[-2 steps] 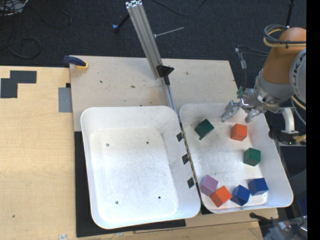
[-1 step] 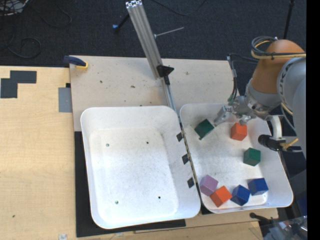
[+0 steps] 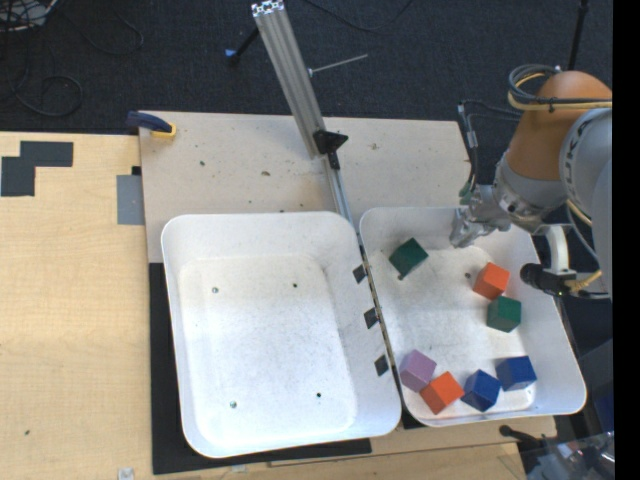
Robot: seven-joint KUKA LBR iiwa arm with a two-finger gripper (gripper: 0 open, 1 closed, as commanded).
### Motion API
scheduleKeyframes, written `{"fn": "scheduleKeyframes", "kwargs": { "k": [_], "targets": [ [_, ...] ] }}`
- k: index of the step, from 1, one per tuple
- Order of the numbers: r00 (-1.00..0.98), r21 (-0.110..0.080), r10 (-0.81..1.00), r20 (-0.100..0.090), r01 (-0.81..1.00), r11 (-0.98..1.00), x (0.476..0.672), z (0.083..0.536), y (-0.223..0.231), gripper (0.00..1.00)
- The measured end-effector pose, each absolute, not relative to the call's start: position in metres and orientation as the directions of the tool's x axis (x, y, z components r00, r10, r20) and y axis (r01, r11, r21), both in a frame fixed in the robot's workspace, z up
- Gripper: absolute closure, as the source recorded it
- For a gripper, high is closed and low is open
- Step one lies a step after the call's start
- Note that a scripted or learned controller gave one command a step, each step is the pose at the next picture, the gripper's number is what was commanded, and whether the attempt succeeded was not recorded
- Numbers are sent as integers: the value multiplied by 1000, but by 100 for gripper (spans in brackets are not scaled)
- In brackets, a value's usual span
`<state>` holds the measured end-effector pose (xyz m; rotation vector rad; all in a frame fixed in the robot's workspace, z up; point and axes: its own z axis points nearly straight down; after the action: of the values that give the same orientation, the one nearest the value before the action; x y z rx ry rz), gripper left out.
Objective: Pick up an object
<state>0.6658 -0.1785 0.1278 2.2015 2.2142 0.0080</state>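
Observation:
The right bin holds several small blocks. A dark green block lies near its upper left, an orange block and a green block sit toward its right side. Along the front edge lie a purple block, an orange block and two blue blocks. My gripper hangs over the bin's far edge, up and to the right of the dark green block and above the orange one. Nothing shows between its fingers.
The left bin lies beside the right one, with black clips along their shared rim. A slanted aluminium bar rises behind the bins. A blue-and-yellow clamp sits at the bench's far left corner. The grey arm with its orange band occupies the upper right.

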Motion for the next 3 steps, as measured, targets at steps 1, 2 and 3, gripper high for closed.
{"fn": "scheduleKeyframes", "kwargs": {
  "k": [1,2,3],
  "targets": [
    [-3,4,1000,-1,1000,3,665,192,-181,100],
    [-7,6,1000,-1,1000,7,663,254,-176,100],
    [-9,-1,1000,-1,1000,9,664,252,-176,100]
  ]
}}
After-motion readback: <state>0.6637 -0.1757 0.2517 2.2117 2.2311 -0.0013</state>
